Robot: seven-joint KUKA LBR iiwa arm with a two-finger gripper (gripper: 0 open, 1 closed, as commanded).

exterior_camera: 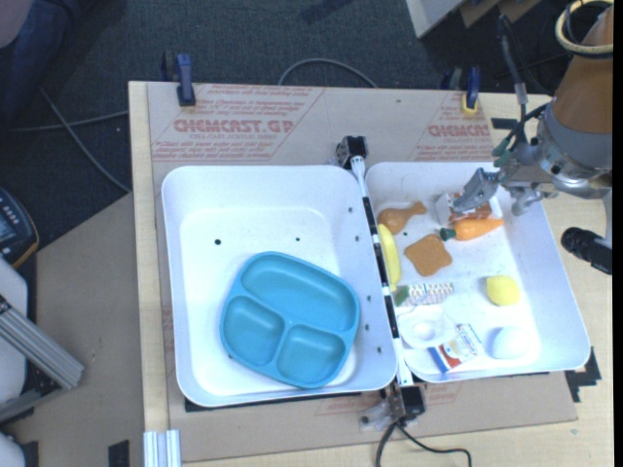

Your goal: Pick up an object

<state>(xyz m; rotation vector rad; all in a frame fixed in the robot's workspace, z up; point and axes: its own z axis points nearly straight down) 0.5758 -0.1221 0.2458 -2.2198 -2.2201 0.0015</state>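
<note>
Nearest, a white egg-shaped toy [508, 341] lies well below the toy carrot [475, 228]. Just above that carrot hovers the gripper [474, 195]; how its jaws stand I cannot tell. Best descend squarely over the carrot, avoiding the brown toast [428, 254] beside it.

Divided tray [288, 317] in left bin [185, 212]; carrot [474, 229], lemon [501, 290] in right bin [545, 280].

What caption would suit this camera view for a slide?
A robot gripper hovers by a toy carrot in the right bin; a blue divided plate lies in the left bin.
</note>
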